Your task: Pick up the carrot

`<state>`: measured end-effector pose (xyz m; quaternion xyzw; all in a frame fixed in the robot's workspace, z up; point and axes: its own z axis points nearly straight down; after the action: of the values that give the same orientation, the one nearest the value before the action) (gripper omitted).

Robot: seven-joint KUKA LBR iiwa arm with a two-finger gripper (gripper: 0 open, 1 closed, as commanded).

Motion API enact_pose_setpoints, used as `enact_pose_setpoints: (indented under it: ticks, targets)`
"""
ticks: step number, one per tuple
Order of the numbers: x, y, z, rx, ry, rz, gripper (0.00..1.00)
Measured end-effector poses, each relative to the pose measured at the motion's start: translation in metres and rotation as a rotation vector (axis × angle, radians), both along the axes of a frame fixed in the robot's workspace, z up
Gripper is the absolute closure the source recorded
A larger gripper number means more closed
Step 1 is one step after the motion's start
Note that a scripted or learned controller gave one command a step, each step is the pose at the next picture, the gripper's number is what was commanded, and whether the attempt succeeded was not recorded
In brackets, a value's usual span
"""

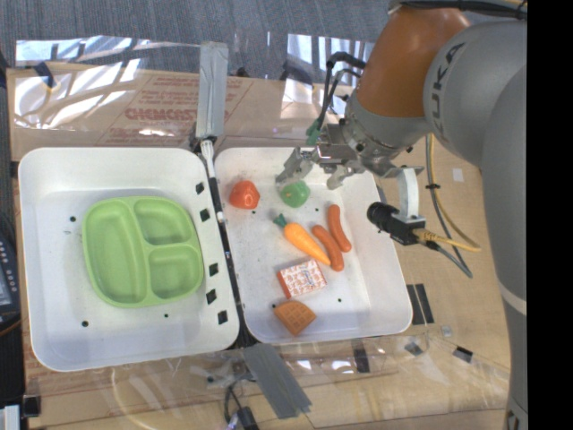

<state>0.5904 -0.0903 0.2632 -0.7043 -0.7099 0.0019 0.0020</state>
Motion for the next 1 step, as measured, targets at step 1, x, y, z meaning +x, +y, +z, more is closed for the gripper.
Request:
enact_pose_setpoints:
  ticks: [1]
  targets:
    - [-0.0036,-0.0539,-0.0863,0.0,0.001,0.055,0.0]
